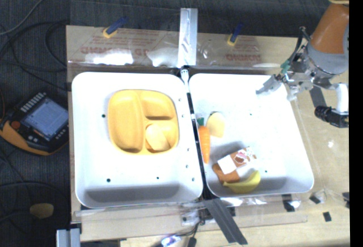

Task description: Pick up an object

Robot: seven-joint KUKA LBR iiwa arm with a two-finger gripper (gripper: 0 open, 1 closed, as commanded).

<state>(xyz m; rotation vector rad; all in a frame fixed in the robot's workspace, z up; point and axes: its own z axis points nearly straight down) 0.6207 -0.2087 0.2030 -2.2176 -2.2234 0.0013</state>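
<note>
Two white bins sit side by side on the bench. The left bin (85,144) holds a yellow divided tray (142,121) in its upper centre, with bare floor below the tray and along its left wall.

The right bin (283,144) has its objects crowded toward the lower left. A pale round piece (215,124) lies just beside the dividing rim. An orange carrot (204,143) lies lengthwise along that same rim, below the pale piece. A small white carton with a red label (238,162) rests at lower centre, touching a banana (245,182) that lies near the bin's bottom wall. The upper and right parts of this bin's floor are open.

The arm (332,30) enters at the upper right of the frame. The gripper (276,84) hangs over the upper right corner of the right bin, near its top rim, well apart from all the objects. Nothing is seen between its fingers; whether the jaws stand open or closed cannot be told at this angle.

A handheld pendant (37,124) lies off the bench at the left edge.
</note>
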